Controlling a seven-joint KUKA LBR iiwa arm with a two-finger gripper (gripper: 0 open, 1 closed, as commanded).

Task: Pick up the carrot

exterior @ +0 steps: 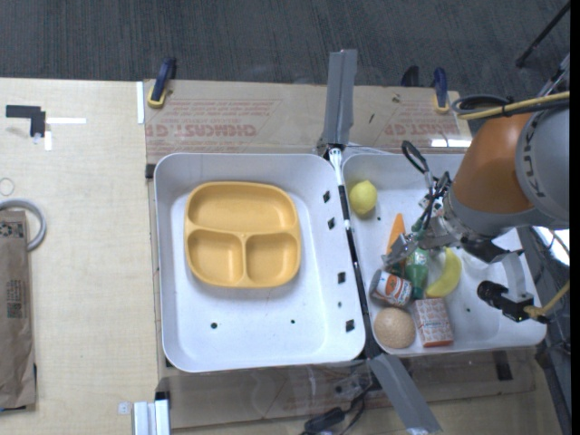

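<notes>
The slim orange carrot (396,231) lies in the right-hand shallow white bin (471,341), towards that bin's left-centre. It is a short, tapered piece, plain bright orange and smooth-looking. It lies flat on the bin floor, its length running from upper right to lower left, almost straight up and down the view. Its upper end sits just below and to the right of the round yellow lemon (362,197), apart from it. Its lower end is hidden beneath the grey metal gripper (410,252) and the clutter there, so I cannot tell where it ends or whether anything is touching it.
</notes>
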